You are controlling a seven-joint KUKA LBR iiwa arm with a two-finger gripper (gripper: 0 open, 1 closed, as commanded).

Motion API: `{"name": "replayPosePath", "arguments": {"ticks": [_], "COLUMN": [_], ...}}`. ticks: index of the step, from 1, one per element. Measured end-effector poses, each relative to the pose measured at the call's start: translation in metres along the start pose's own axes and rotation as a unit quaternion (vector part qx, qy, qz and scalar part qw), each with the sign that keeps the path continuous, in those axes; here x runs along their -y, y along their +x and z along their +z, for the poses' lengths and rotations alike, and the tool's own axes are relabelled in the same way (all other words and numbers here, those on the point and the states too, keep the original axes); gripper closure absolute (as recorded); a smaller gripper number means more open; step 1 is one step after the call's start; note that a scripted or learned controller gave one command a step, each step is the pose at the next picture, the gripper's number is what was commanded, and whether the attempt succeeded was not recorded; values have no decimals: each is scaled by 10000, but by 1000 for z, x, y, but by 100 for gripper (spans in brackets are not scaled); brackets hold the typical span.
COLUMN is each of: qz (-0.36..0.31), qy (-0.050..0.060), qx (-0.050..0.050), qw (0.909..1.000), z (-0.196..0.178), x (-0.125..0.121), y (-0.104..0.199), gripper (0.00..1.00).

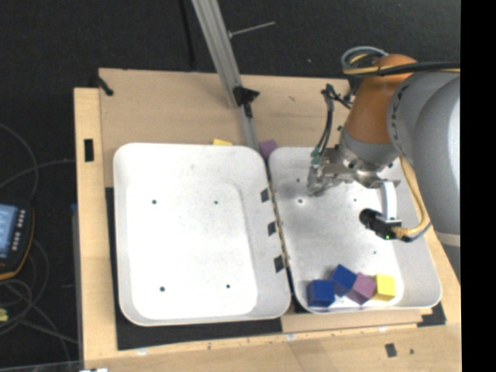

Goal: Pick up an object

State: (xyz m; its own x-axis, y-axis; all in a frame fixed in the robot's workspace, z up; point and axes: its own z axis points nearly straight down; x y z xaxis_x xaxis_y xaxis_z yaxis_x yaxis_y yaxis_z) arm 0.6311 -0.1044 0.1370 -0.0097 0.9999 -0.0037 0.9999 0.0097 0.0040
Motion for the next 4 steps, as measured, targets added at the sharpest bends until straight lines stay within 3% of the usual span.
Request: {"name": "replayPosePath", "arguments": {"ticks": [1, 2, 4], "qz": [-31, 61, 109], "qy": [-15, 2, -54], "qx": [15, -18, 2], "qw": [10000, 10000, 9999], "z": [-11, 39, 17], "x": [-1, 90, 87], "y": [-1, 7, 3], "gripper": [100, 100, 100]}}
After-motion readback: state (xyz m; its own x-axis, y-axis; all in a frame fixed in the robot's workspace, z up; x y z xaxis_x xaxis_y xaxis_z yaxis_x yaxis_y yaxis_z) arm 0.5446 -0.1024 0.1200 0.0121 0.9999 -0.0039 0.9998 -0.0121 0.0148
